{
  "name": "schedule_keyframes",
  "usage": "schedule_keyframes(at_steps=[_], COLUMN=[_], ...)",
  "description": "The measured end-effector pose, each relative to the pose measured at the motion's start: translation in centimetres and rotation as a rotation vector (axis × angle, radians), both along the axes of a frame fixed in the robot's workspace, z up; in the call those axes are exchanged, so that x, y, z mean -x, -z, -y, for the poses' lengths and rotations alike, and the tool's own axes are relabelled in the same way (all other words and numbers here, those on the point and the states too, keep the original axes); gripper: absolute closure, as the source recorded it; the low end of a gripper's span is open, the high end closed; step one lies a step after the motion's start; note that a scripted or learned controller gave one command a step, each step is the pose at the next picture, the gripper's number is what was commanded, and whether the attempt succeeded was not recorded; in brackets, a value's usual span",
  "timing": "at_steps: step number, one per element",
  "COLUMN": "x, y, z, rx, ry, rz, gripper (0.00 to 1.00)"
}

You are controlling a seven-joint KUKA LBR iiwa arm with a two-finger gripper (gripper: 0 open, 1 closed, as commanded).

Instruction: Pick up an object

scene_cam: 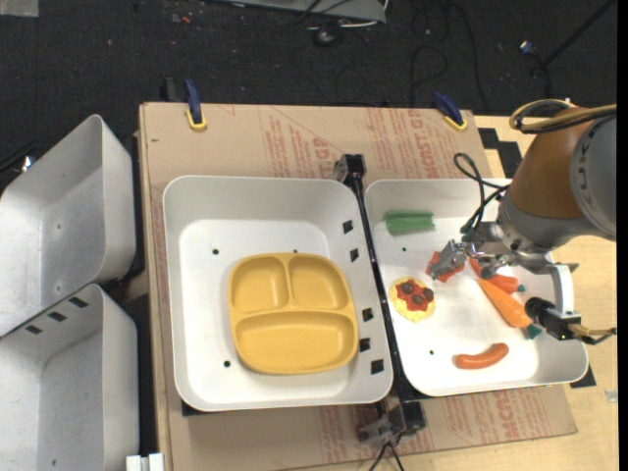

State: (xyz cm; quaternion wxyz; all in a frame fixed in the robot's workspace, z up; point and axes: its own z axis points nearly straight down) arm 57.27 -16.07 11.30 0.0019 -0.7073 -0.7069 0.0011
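Plastic toy food lies in the right bin (559,366): a green block (409,223) far, round pizza (414,299), tapered carrot (504,302), curved sausage (481,357) near. The gripper (449,263) reaches leftward, low above the bin between block and pizza; whether it is clamped cannot be told.

Yellow divided plate (292,312) in left bin (186,263); cardboard sheet (255,135) beneath.
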Motion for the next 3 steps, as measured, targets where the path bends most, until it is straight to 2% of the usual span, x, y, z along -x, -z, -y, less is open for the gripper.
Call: schedule_keyframes(at_steps=[1, 2, 3], x=[0.0, -0.1, -0.4], y=[2.1, 1.0, -4.0], z=[-0.1, -0.1, -1.1], rx=[0.001, 0.001, 0.002], ry=[0.0, 0.0, -0.004], rz=[0.002, 0.005, 0.009], gripper=[0.0, 1.0, 1.0])
